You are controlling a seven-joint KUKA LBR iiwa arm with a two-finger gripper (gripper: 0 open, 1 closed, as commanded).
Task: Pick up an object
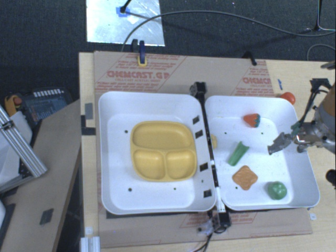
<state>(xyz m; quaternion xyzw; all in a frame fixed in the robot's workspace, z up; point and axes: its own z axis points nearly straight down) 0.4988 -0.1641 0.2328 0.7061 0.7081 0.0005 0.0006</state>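
Observation:
The right bin [302, 156] holds a red strawberry-like piece [251, 119] at the back and a long green piece [238, 154] in the middle. An orange waffle-textured piece [244, 177] and a round green piece [276, 190] lie at the front. My gripper [276, 146] reaches in from the right over the bin's right half. It hangs to the right of the long green piece and behind the round green one, with nothing seen in it.
The left bin [113, 140] carries a yellow divided plate [160, 151]. A black divider [207, 151] runs between the bins, with a small yellowish bit [213, 140] beside it. A red-orange object [287, 97] lies just outside the right bin's far corner. Cables cross the dark floor behind.

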